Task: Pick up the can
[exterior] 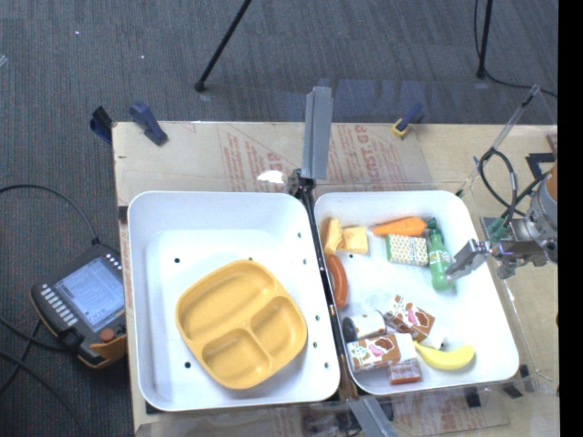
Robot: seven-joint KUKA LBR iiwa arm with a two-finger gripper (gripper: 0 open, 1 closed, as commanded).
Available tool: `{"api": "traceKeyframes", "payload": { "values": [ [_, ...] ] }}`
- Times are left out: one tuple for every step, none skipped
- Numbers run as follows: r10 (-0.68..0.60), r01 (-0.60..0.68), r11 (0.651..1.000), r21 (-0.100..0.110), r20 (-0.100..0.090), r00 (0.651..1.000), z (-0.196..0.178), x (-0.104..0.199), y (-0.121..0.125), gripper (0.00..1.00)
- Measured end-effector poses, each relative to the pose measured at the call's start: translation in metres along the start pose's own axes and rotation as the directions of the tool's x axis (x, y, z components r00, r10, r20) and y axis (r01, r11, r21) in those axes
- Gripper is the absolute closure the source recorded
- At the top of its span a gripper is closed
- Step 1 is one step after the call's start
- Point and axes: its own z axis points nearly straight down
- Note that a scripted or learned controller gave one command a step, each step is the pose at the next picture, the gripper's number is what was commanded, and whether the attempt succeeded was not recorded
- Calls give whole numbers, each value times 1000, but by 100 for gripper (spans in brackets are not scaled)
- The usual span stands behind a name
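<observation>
**Entry: pick up the can. Status as I read it from the overhead view.**

- Worktop [219, 157]: carries two white bins side by side.
- Left bin [150, 244]: holds a yellow divided plate [240, 323]. No part in the task.
- Right bin [478, 312]: holds all the loose goods.
  - Along the far side: a carrot [401, 227], pale yellow blocks [344, 238] and a green patterned packet [407, 249].
  - Near the right wall: a green bottle [440, 260].
  - At the near side: printed cartons [393, 333] and a banana [445, 357].
- Can [364, 324]: I take the small dark cylinder with a pale end to be it, though it is small and I cannot be sure.
  - It lies low in the right bin, near the dividing wall.
  - It is just beside the cartons and looks crowded by them.
- Gripper [483, 253]: sits over the right bin's right wall, just beside the green bottle and well apart from the can. It carries nothing that I can see. Whether it is apart or together I cannot tell at this size.

**Done:** nothing that shows. The can rests in the bin, not lifted.

**Left, in my judgement:** the whole pick.
- Cross the bin toward the near-left corner.
- Come down over the can without catching the cartons.
- Close on it and lift.

As it stands, the bottle is the closer object and the likelier wrong catch.
</observation>
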Motion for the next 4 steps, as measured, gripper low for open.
{"api": "traceKeyframes", "payload": {
  "values": [
    [103, -103, 995, 1, -1, 995, 110, 55, -13, 0],
    [268, -268, 963, 0, 1, 963, 63, 80, 60, 0],
    [467, -467, 884, -22, -7, 884, 179, 56, 0, 0],
    [431, -431, 902, -19, -3, 902, 182, 56, 47, 0]
  ]
}}
